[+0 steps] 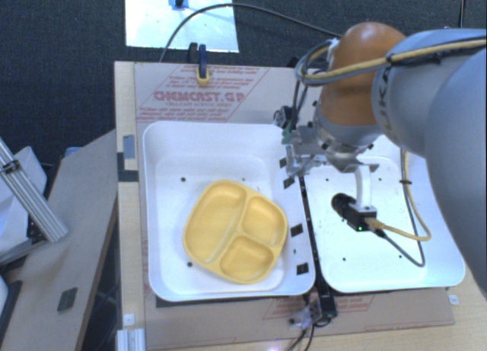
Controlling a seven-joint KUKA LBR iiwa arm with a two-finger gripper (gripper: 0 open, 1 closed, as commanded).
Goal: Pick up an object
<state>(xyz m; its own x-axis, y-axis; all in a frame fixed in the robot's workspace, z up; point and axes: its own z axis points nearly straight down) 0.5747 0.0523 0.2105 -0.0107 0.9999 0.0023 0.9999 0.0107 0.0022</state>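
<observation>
Here, gripper (293, 151), state unclear, over rim of bin (163, 144) with yellow divided plate (235, 231).

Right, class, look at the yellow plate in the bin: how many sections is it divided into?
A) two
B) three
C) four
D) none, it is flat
B: the plate has one long section along one side and two smaller ones beside it, with raised ridges between them.

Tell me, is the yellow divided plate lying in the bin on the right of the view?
No, the yellow divided plate lies flat in the left-hand bin of the view.
</observation>
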